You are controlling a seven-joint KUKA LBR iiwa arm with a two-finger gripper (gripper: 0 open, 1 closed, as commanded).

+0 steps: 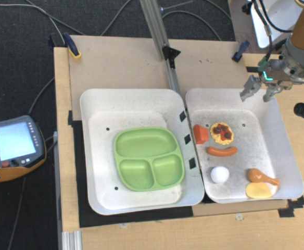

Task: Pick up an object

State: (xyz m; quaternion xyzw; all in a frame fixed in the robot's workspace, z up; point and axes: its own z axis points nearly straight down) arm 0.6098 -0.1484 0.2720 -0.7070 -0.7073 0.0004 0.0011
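Food toys lie in the right-hand white plastic bin (277, 139), all apart from the hand. Nearest the bin's centre is a red-orange toy sausage (222, 151), its long axis running from nine to three o'clock with a slight upward curl at both ends. Just at its twelve o'clock sits a small round toy pizza with red topping (221, 132), and at nine o'clock of that pizza stands a small orange block (200, 134). At six o'clock of the sausage rests a white ball (219, 174). Toward four o'clock lies an orange-brown toy drumstick (262, 177), its long axis pointing from ten to four o'clock, thin end toward four, touching a pale yellow flat oval piece (258, 191) below it.

The left-hand white plastic bin (97, 134) holds a light green three-compartment plastic tray (149, 158).

The robot's grey two-finger hand (259, 89) hovers at the right bin's one o'clock corner, over its rim, fingers spread and released, with nothing between them. Both bins rest on a tan wooden desk (121, 61).
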